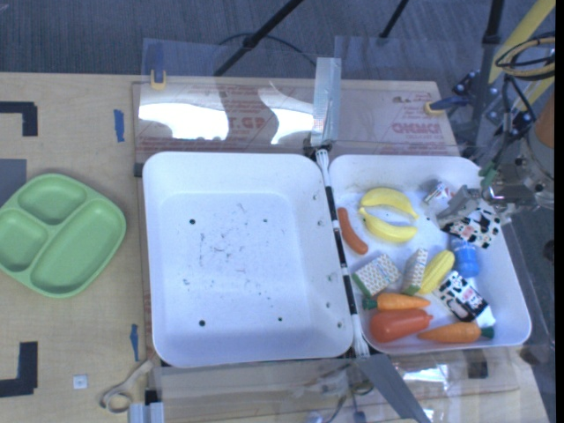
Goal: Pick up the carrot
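Bright, even light falls from overhead, cool and slightly bluish. The strongest glare sits on the clear plastic panel [229,113] behind the bins, where two white patches blow out and hide whatever lies beneath. The left bin [167,192] reads almost pure white, with its floor a shade greyer than its rim; faint scuff marks stay visible there. Shadows are soft and short, tucked close under the toys in the right bin [515,311] and under the green plate [88,236]. The whole picture is a little soft and grainy; small items near the right edge smear into one another, and the dark floor at the top loses detail.
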### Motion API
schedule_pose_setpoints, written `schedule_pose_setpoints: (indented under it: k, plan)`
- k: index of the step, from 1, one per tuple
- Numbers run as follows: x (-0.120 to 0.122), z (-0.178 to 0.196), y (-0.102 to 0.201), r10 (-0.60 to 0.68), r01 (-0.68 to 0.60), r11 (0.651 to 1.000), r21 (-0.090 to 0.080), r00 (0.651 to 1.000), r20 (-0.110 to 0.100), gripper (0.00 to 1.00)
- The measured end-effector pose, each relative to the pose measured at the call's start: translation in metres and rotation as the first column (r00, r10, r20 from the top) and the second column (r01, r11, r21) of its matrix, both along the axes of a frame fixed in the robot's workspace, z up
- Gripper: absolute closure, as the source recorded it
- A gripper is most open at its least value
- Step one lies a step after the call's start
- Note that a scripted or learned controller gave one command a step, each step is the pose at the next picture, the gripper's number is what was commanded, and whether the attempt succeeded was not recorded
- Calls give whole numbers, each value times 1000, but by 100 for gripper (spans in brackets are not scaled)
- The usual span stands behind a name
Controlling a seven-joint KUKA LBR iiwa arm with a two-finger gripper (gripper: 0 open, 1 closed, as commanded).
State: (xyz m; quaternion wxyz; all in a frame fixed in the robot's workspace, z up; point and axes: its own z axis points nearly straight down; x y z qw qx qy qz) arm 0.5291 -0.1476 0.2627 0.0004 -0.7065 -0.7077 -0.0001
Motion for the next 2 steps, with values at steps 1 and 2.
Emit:
schedule_pose_setpoints:
  k: [1,2]
  plan:
    - [48,-133,39,-49,49,999,0,999,1,0]
    - [48,-132,38,-50,50,999,0,999,1,0]
